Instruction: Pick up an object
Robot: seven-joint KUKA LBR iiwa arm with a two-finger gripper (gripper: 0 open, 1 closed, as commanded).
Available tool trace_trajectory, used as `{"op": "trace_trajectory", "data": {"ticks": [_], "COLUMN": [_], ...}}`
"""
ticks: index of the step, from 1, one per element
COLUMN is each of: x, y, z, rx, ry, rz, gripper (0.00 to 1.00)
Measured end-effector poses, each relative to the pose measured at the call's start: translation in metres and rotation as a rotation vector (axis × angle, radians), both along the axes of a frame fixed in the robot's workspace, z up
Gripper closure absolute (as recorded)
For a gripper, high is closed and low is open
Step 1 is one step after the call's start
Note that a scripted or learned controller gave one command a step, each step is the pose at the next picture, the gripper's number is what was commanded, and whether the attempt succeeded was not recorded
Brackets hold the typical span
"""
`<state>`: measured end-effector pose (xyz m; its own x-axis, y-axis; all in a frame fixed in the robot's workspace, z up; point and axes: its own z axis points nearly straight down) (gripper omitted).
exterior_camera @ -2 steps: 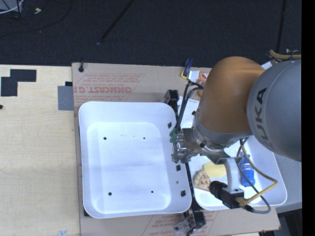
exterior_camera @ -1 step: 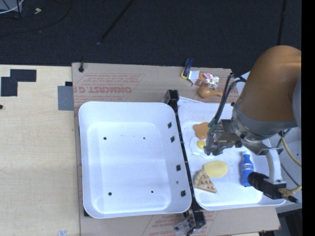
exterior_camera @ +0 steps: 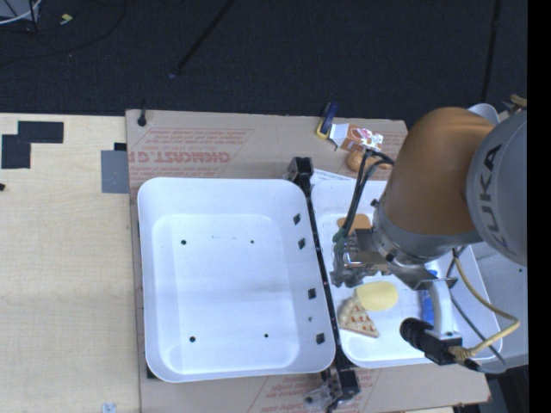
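Hand [exterior_camera: 349,265]: I see it low in the right bin [exterior_camera: 379,355]; grip state I cannot tell.
Yellow object [exterior_camera: 377,296]: just beside the hand.
Waffle piece [exterior_camera: 358,319]: near, below it.
Bins: 2.

Robotics lab test cell. A grey KUKA arm [exterior_camera: 469,192] with an orange band reaches over two shallow white bins [exterior_camera: 224,278] set on a printed cardboard sheet [exterior_camera: 198,149] atop a light wood surface [exterior_camera: 60,274]. Loose cables [exterior_camera: 34,7] lie on dark carpet [exterior_camera: 258,41] behind; black tape patches [exterior_camera: 39,140] mark the surface.
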<state>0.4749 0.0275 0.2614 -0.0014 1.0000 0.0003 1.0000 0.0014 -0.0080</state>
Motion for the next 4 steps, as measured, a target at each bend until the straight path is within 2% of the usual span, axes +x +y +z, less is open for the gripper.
{"op": "trace_trajectory", "data": {"ticks": [1, 2, 3, 4], "x": [0.055, -0.003, 0.124, 0.132], "y": [0.015, -0.022, 0.044, 0.027], "z": [-0.034, -0.077, -0.025, 0.097], "rx": [-0.001, -0.001, 0.002, 0.0], "ry": [-0.004, 0.003, -0.019, -0.02], "rz": [0.001, -0.007, 0.006, -0.002], "gripper": [1.0, 1.0, 1.0, 1.0]}}
